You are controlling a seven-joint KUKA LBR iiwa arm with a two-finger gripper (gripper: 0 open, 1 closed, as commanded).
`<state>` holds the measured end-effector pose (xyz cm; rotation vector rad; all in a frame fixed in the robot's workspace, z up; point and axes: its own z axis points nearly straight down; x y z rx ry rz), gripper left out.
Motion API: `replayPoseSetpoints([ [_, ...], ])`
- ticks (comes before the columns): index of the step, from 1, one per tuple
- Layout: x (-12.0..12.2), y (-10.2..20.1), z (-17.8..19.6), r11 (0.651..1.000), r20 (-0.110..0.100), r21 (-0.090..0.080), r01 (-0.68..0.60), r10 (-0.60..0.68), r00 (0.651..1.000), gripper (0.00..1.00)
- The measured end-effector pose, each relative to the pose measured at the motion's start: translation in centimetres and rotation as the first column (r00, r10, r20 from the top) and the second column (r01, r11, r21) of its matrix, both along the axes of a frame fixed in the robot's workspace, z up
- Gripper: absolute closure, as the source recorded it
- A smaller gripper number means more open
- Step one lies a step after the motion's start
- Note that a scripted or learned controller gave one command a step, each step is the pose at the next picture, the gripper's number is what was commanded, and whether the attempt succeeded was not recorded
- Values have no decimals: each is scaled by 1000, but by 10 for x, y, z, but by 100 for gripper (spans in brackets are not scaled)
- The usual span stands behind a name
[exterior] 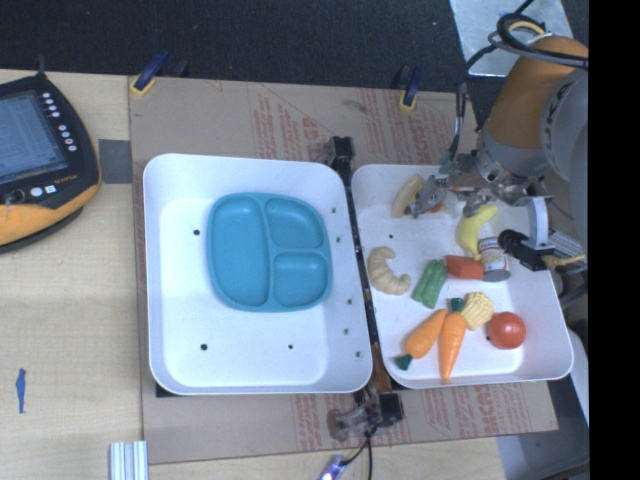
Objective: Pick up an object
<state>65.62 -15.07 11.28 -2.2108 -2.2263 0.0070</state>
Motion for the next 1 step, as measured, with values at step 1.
replayPoseSetpoints([
  [1, 0, -1, 11, 1000, 1, -1, -1, 1, 1000, 100],
])
